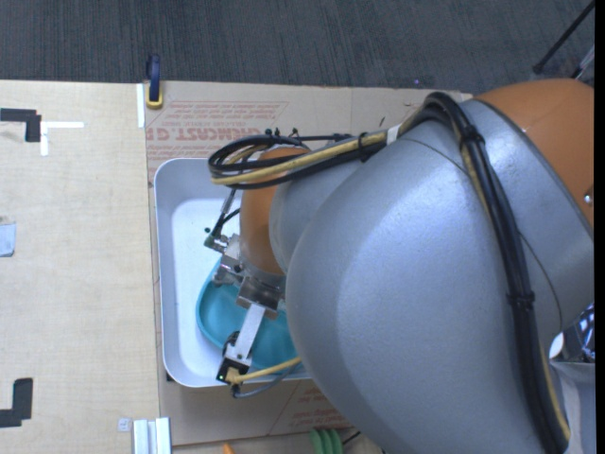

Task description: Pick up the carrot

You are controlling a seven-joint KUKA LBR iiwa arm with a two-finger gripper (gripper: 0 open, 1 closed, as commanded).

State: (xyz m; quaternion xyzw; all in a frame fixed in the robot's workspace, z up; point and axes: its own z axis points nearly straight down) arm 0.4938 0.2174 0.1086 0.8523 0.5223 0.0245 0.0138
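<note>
The big grey arm (425, 282) with its orange band (260, 206) covers most of the view and reaches down into the left white bin (175, 253). The wrist and gripper mount (248, 310) hang over a blue-teal object (213, 315) lying in the bin's near part. The arm's own body hides the fingertips. A small orange tip (227, 448) and a green bit (333, 439) peek out at the bottom edge, below the bin; whether they are the carrot I cannot tell.
Cables (284, 149) loop above the wrist over the bin's far rim. Brown cardboard (217, 116) lies under the bin. A wooden bench top (76, 282) spreads to the left, with a blue and yellow clamp (153, 81) at its far edge.
</note>
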